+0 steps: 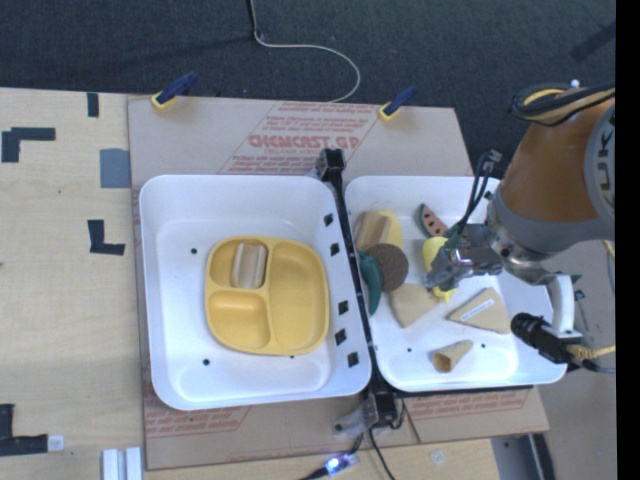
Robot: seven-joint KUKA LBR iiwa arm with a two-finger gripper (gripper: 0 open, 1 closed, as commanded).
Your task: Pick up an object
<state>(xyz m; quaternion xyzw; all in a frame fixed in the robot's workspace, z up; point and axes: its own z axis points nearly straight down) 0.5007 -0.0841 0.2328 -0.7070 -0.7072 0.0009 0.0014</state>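
Currently your gripper sits low in the right bin, directly over a yellow object; whether its fingers are open, you cannot tell.

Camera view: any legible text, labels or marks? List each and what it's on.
Red print on the cardboard sheet under the bins: several lines, too blurred to read reliably.
Letters on the arm at the frame edge: cut off, unreadable.
Black shapes on the bench: marks, not text.

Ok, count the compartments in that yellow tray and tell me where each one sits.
3. On the yellow tray: a small one at upper left holding a tan cylinder, one at lower left, one long one down the right side.
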